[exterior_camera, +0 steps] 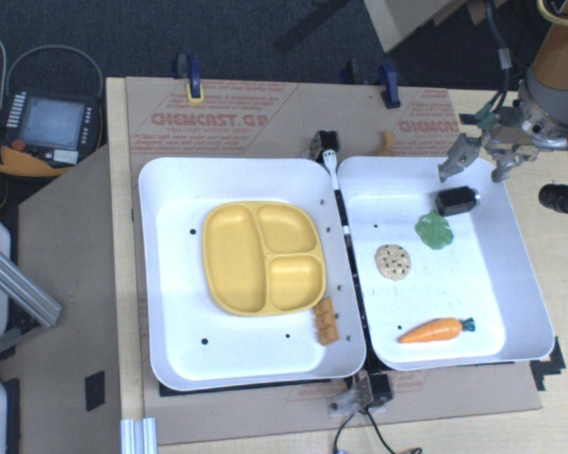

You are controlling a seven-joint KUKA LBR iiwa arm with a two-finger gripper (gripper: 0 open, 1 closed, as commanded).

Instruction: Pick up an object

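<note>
Grey gripper (pixel 481 159) spread open, holding nothing, above the far edge of the right bin (pixel 511 282); just below it a black block (pixel 455 200), green broccoli (pixel 434 231) beside.

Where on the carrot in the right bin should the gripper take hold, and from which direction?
Grip the carrot across its thick orange middle, coming straight down from above. It lies flat and almost level across the right bin, green tip toward the right, so the fingers should probably close across its narrow width. Nothing lies close beside it.
</note>
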